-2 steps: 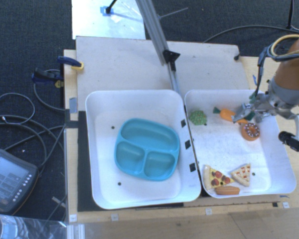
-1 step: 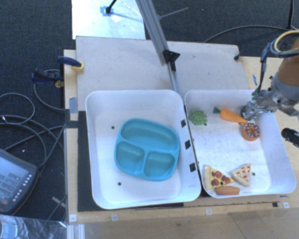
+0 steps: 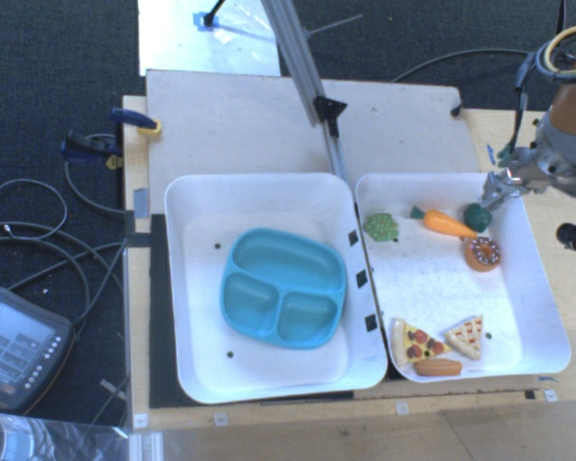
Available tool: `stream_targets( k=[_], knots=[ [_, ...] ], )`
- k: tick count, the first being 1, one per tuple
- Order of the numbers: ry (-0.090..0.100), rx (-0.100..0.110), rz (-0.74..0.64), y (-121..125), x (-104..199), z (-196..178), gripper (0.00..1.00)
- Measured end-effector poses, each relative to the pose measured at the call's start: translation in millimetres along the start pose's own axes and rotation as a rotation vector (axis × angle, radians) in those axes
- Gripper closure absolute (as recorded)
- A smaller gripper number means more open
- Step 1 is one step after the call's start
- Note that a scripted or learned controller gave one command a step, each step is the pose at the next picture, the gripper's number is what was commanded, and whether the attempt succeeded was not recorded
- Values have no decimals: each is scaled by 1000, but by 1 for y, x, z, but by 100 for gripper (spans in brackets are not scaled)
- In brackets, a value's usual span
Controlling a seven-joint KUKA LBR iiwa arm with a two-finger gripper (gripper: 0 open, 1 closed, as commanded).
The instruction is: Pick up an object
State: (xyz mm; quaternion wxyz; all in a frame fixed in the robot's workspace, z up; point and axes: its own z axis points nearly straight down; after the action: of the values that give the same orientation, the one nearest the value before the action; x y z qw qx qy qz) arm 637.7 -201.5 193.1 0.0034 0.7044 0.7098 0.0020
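Hotdog, pizzas near. I see gripper far right over carrot top; can't tell finger state. Risk: carrot rolls, donut crowds grasp.

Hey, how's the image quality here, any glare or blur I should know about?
Camera view: bright glare washes out the white panel at the top; both white bins, left bin and right bin, are evenly lit with soft shadows; the gripper at the right edge looks slightly blurred; the blue tray and carrot are reasonably sharp.
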Motion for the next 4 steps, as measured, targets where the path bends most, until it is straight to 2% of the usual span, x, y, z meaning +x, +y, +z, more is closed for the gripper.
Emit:
stream_targets(
  k=[1, 2, 4],
  knots=[
    [0, 1, 0, 2, 0, -37, 100],
    [4, 5, -4, -3, 55, -47, 100],
    [5, 8, -3, -18, 156, -29, 100]
  ],
)
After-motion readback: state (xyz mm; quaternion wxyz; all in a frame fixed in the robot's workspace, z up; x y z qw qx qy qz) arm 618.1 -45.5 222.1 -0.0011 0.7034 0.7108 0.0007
